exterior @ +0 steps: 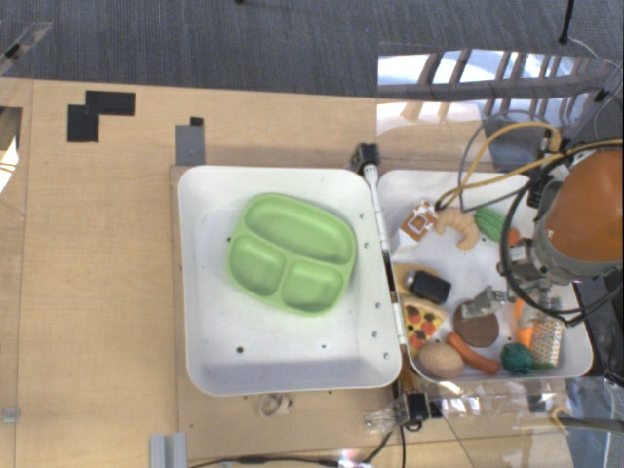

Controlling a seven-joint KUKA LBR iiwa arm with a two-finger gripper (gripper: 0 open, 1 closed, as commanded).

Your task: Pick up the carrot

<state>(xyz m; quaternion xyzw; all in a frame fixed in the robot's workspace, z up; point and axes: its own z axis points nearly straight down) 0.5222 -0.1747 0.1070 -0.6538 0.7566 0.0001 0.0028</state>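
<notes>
The left bin (pixel 205 291) holds a green plate (pixel 291 253) with three compartments, lying near the bin's middle. The right bin (pixel 395 188) is crowded with small toys. The carrot (pixel 472 354) lies near that bin's front edge, a thin orange piece running at a slant, its upper end touching an egg-shaped beige thing (pixel 440 360) and its lower end pointing toward a dark green piece (pixel 518 359). Just behind the carrot sits a round brown thing (pixel 477 328), and to its left a pizza slice (pixel 421 321) rests against the bin's left wall, with a black block (pixel 428 286) behind it. Further back lie a tan figure (pixel 456 226), a small brown and white box (pixel 418 222) and a bright green piece (pixel 490 222). The arm (pixel 583 213) reaches in from the right, its orange band above the bin's right side, with cables looping around it. The gripper (pixel 534 328) hangs low over the right end of the bin, near a small orange bit and a pale gridded thing (pixel 546 342), and well to the right of the carrot. Whether it is wide or narrow I cannot tell from this angle. Nothing is seen held in it, and the carrot lies apart from it.
</notes>
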